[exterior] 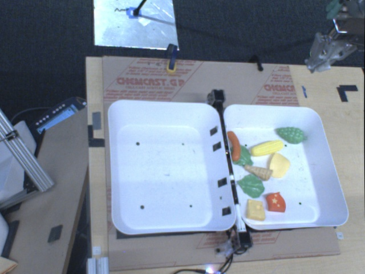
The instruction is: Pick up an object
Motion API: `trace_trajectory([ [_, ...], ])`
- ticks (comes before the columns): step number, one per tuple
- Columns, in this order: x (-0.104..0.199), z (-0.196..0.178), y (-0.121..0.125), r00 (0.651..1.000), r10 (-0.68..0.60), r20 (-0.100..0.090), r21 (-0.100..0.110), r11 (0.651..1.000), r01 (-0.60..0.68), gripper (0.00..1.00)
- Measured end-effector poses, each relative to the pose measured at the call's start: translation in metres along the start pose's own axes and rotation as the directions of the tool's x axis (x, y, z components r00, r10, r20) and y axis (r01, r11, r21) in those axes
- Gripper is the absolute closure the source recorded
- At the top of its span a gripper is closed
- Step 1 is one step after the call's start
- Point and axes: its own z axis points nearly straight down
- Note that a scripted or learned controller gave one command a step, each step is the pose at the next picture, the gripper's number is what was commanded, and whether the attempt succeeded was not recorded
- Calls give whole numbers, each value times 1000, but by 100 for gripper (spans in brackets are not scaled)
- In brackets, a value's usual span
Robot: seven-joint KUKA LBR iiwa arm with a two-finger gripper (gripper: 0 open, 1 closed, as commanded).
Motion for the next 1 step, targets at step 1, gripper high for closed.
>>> trace_trajectory([
  [1,-27,12,17,1000,5,2,18,1000,-5,100],
])
